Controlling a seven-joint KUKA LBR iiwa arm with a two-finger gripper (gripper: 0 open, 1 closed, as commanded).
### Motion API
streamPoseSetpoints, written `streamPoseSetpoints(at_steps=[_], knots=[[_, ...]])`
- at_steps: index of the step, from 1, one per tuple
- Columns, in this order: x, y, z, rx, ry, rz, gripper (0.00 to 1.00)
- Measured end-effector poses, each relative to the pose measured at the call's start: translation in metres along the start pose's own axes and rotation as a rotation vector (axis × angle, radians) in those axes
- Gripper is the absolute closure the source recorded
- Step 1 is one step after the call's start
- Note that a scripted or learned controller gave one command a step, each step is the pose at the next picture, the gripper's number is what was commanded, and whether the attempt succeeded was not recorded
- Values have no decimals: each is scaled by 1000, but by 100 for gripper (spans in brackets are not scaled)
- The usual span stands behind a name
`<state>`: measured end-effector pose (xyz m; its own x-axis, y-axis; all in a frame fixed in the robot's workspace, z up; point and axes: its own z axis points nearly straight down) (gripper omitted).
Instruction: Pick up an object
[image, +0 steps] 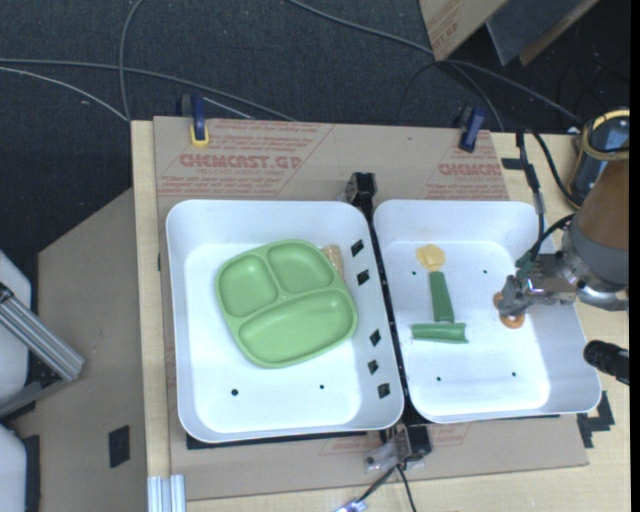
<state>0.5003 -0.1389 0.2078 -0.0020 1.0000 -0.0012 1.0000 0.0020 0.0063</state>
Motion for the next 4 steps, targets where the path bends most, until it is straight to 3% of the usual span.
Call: streamPoseSetpoints(at_steps=[1, 4], knots=[[3, 0, -43, 2, 0, 1, 100], [154, 52, -48, 4, 2, -3, 100]])
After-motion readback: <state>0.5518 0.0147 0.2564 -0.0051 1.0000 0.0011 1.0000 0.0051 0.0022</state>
